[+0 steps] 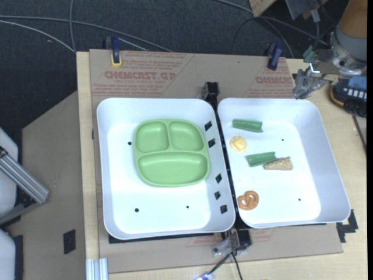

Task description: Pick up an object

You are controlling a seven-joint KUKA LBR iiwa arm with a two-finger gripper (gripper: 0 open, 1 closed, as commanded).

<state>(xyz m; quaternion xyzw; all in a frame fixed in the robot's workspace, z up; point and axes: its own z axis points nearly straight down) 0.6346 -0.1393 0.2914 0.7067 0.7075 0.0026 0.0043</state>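
The right bin holds several small items. A green stick lies near its back, and a pale yellow chunk sits just below it. A second green stick rests against a tan crumbly piece. An orange pretzel shape lies near the front left corner. My gripper hovers above the bin's back right corner, well away from all the items, and nothing hangs from it.
In the left bin sits a green divided plate. Blue clamps grip the cardboard base's back edge. Cables and a cardboard box lie beyond the bench at the back.
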